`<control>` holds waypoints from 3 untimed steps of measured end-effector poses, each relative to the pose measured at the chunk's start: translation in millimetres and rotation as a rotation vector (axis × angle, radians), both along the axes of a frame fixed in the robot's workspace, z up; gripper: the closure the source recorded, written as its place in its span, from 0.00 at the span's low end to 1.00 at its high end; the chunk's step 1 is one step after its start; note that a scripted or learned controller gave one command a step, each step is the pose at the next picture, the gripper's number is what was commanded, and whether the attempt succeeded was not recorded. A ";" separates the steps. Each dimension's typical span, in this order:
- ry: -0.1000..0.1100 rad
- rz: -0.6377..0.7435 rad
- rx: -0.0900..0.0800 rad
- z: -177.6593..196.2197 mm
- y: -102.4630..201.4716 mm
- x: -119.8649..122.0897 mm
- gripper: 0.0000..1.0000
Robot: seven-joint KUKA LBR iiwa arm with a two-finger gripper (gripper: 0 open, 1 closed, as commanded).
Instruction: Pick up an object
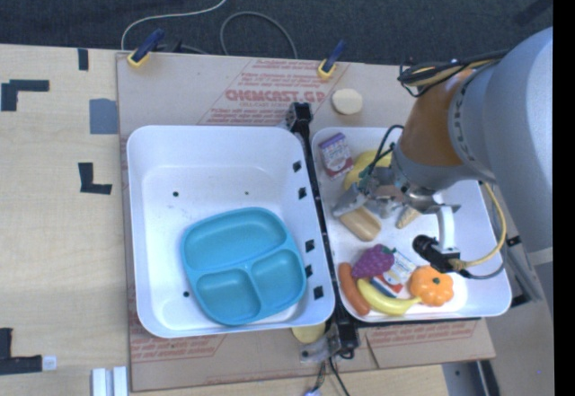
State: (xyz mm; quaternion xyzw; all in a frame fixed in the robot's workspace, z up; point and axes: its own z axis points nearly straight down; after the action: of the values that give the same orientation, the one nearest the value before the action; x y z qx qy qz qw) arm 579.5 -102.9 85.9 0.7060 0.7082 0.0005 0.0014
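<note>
While the arm (485, 125) reached in from the right, its gripper (373, 203) stood low in the right bin (496, 295), just above a tan bread-like block (361, 224). Whether the jaws were open or closed could not be told, since the wrist hid them. No object was seen between them. Near the gripper lay a small white and purple packet (335, 152) at the bin's far left corner and a yellow item (364, 165) partly under the wrist. Toward the near edge lay purple grapes (373, 261), a banana (388, 301), an orange fruit (430, 286) and a red-orange sausage (352, 288). The left bin (153, 161) bore a blue divided plate (243, 265).
</note>
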 end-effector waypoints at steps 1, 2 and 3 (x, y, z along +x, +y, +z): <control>0.029 -0.003 0.005 -2.7 -7.3 86.6 0.00; 0.002 -0.003 -0.003 -0.5 5.8 76.1 0.00; 0.002 -0.001 -0.003 9.9 6.2 76.8 1.00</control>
State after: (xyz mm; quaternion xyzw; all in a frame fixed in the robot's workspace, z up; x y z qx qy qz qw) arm 656.3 -96.8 95.9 0.7065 0.7077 -0.0014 0.0019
